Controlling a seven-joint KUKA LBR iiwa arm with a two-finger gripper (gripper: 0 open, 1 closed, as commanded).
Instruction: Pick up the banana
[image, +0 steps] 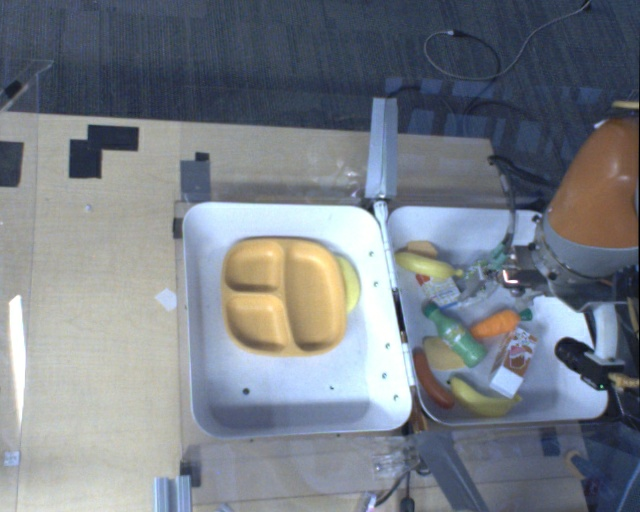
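Right bin (560, 405), landmark: toy food is held in its left half. Gripper (490, 268): poised above the bin's middle; jaw state cannot be told. Banana (426, 265): laid at the bin's upper left, ungrasped. Step judged: approach. A leftward shift and descent are called for.

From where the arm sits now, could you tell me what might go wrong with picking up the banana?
1. Two bananas lie in the right bin: one near the divider, one at the front. The program may choose either.
2. The upper banana touches a small packet, and the gripper hangs amid clutter, so it might snag that instead.
3. The front banana lies against a red sausage and a carton, which could get dragged along.
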